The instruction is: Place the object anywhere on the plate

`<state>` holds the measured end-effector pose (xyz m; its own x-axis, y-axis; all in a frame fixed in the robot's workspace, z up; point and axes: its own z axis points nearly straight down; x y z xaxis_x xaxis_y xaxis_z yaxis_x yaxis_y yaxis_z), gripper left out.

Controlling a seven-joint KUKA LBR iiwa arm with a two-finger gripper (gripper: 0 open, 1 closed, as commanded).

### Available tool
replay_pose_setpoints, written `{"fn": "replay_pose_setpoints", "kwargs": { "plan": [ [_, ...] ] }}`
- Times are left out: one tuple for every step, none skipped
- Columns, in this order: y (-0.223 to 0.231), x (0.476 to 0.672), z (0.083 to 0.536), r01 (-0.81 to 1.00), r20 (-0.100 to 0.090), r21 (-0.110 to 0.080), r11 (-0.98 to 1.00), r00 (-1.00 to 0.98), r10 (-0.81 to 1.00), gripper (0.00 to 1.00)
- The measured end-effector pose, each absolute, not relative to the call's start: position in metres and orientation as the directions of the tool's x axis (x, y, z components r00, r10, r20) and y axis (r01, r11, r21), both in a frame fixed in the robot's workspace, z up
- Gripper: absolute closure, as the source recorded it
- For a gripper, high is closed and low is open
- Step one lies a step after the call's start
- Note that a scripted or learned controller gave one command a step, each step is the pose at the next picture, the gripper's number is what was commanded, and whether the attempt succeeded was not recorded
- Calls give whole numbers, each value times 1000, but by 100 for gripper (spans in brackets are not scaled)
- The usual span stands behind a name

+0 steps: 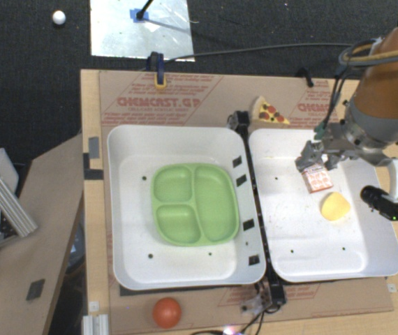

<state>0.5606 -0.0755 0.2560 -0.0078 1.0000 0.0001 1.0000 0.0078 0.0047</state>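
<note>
Right-hand white bin [366, 257], centre right of frame: a small flat red-and-white packet [318, 180] lies just under the gripper [312, 160], whose state cannot be told. Likely light, thin, slippery; best pinched across its short edges. The green compartmented plastic plate [194, 204] waits in the left-hand white bin [133, 257].

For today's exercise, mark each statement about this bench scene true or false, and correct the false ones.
1. The green plate lies in the left bin. True.
2. A yellow object rests on the plate. False: it lies in the right bin.
3. The gripper is over the right bin, close to a small red-and-white packet. True.
4. The pizza-slice toy sits inside the left bin. False: it lies outside both bins, behind the right bin.
5. An orange ball lies on the bench in front of the left bin. True.
</note>
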Motion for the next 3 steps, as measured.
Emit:
{"fn": "replay_pose_setpoints", "kwargs": {
  "plan": [
    [-33, 575, 244, 1000, 0, 3, 8, -8, 1000, 100],
    [19, 590, 231, 1000, 1, 3, 9, -9, 1000, 100],
    [62, 604, 235, 1000, 2, 3, 9, -9, 1000, 100]
  ]
}}
